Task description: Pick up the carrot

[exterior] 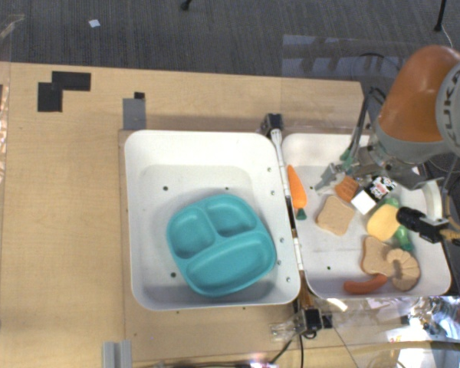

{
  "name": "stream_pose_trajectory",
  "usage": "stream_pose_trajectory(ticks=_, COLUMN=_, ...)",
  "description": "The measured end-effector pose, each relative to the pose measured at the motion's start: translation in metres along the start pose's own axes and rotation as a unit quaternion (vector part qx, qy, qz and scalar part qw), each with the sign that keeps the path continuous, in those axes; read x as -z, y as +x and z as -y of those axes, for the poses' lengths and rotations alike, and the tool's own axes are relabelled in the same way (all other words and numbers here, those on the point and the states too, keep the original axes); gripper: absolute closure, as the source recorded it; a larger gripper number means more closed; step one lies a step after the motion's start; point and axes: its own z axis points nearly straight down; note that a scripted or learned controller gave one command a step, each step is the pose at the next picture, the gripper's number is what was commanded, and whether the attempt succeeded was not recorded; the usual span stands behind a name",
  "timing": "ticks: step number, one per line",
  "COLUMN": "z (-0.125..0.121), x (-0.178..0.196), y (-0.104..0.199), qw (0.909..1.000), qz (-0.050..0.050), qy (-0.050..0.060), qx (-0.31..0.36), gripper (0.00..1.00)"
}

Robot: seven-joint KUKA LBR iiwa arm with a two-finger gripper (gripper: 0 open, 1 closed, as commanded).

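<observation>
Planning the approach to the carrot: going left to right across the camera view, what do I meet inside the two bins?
Teal divided plate in the left bin → carrot at the right bin's left wall → bread slice → yellow piece.

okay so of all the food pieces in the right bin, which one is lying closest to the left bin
The carrot. It lies along the right bin's left wall, beside the divider; the bread slice and sausage sit further right.
</observation>
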Motion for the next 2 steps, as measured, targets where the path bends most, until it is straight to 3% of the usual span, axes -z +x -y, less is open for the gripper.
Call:
stream_pose_trajectory(ticks=1, z=-0.052, x=-0.006, y=0.043, qw=0.9988, qz=-0.003, qy=0.006, qx=-0.048, gripper=0.00)
stream_pose_trajectory(ticks=2, z=-0.019, x=-0.103, y=-0.018, qw=0.9982, qz=0.000, qy=0.003, qx=-0.060, gripper=0.00)
